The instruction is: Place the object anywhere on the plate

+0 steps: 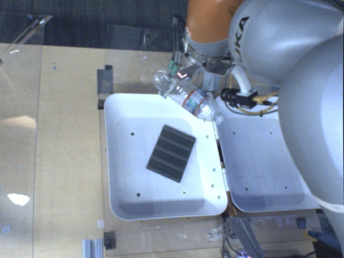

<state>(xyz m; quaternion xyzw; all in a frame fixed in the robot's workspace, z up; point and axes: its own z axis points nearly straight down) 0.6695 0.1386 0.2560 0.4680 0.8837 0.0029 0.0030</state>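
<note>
Overhead, the grey arm with its orange band reached in from the right, its tool [185, 75] hanging above the far edge of the left bin [121, 144]. A clear plastic bottle [188, 97] lay tilted just below the tool, over the bin's far right corner; whether it was clamped could not be told, the wrist hiding the contact. A dark ribbed plate [172, 152] lay flat in the middle of the left bin, well apart from the bottle. Judged as the carry step: the next move called for bringing the bottle forward over the plate, lowering, then release. The right bin [269, 165] sat alongside on the desk [59, 144].
</note>
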